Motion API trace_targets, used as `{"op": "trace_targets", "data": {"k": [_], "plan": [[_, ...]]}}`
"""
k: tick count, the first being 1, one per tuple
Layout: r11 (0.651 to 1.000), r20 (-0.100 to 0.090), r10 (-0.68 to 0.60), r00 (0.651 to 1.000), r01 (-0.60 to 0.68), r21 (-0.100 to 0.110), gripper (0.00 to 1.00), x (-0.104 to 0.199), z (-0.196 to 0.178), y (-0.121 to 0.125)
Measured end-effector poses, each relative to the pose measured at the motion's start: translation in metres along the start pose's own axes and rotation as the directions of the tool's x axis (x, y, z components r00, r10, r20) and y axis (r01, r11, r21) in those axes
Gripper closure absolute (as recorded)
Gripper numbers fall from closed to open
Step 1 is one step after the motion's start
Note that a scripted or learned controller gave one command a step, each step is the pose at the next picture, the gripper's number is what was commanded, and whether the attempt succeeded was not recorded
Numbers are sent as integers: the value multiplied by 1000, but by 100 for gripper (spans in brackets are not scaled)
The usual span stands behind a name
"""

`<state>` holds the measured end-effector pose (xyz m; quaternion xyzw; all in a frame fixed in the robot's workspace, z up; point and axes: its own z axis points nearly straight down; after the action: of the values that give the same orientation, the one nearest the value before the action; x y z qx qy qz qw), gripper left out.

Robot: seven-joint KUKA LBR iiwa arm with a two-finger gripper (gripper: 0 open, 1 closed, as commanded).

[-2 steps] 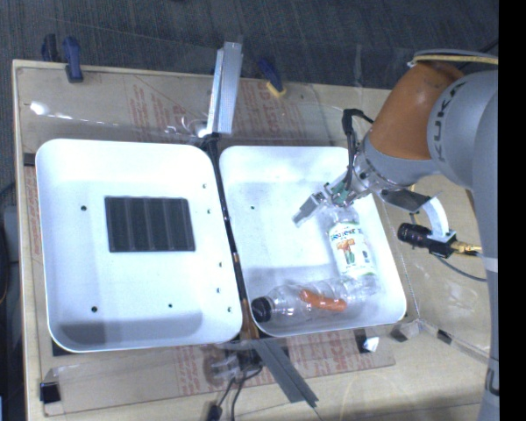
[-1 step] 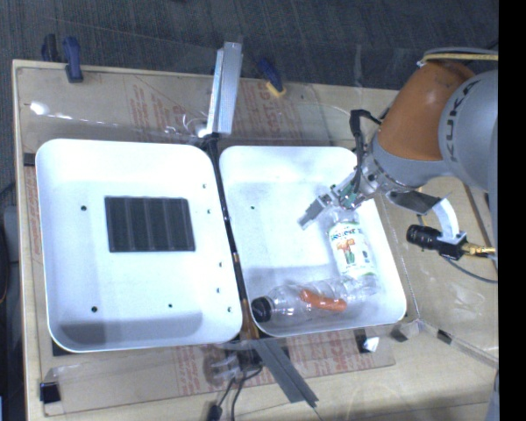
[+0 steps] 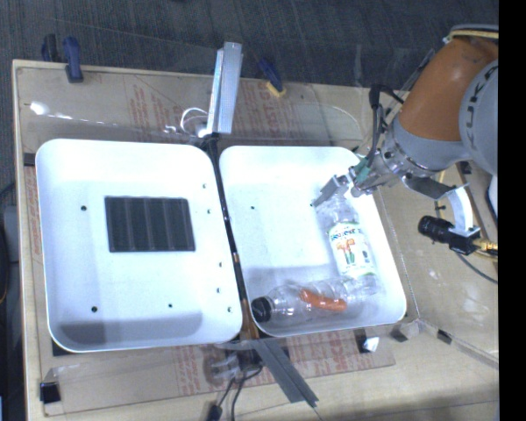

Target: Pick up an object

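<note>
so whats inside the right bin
The right bin holds two clear plastic bottles: one upright-lying with a white label, one with a black cap along the near wall, an orange object at it. The hand covers the first bottle's top.

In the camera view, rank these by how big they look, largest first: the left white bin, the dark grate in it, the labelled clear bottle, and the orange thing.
1. left white bin
2. dark grate
3. labelled clear bottle
4. orange thing, inside another clear bottle, so partly obscured
</note>
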<state>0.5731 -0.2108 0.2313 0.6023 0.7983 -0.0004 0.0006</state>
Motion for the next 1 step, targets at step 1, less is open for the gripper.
{"op": "trace_targets", "data": {"k": [1], "plan": [[924, -5, -383, 924, 383, 2, 0, 14, 139, -1]]}}
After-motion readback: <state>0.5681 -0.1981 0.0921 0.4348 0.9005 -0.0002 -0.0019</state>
